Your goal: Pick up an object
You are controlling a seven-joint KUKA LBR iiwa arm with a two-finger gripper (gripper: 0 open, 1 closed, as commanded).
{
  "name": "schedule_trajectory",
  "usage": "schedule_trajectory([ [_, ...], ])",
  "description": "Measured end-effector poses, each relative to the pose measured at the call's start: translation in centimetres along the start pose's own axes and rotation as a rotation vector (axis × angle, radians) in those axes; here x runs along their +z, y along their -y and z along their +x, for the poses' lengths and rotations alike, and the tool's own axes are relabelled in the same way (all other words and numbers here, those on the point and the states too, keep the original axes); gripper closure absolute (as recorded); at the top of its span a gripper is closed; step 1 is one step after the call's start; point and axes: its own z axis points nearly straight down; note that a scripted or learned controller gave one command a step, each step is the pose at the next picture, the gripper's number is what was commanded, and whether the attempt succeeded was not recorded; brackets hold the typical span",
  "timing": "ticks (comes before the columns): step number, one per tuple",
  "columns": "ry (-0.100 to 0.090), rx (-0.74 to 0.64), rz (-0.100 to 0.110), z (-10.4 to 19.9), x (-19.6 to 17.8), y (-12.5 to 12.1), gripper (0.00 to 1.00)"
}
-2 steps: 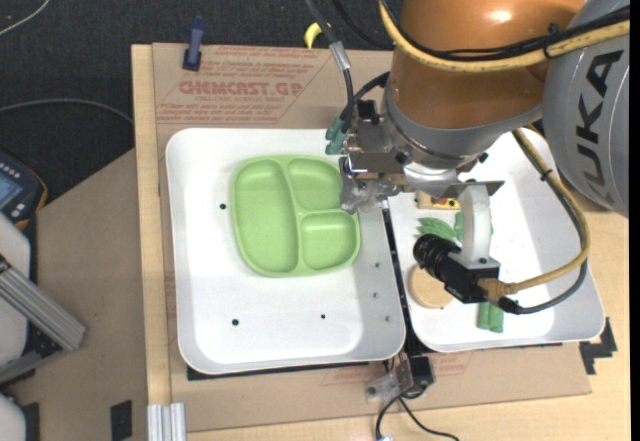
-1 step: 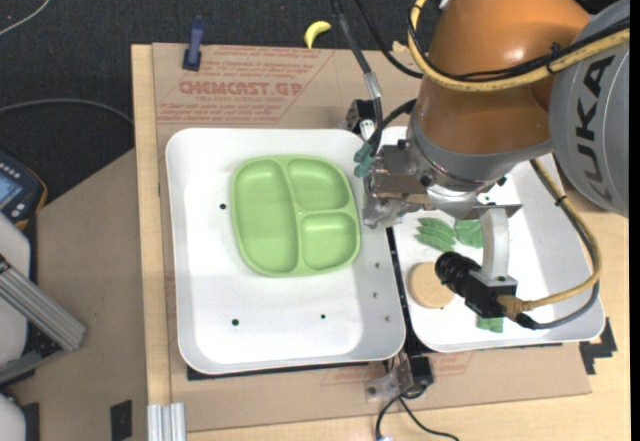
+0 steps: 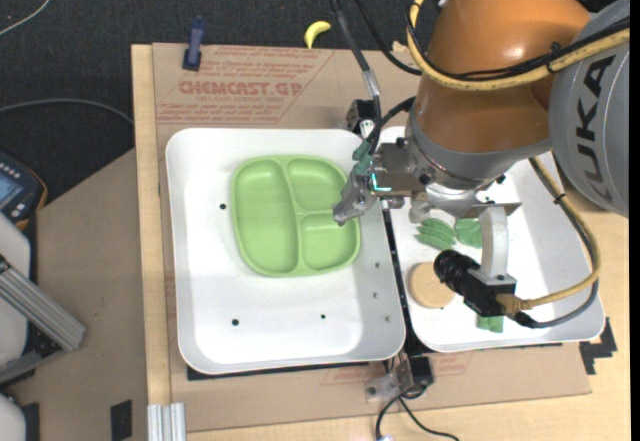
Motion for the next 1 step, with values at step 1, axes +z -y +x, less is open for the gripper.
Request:
schedule_trajectory([
  [1,0.004,0.006,0.014,-4.56,14.78,-0.30,0.00],
])
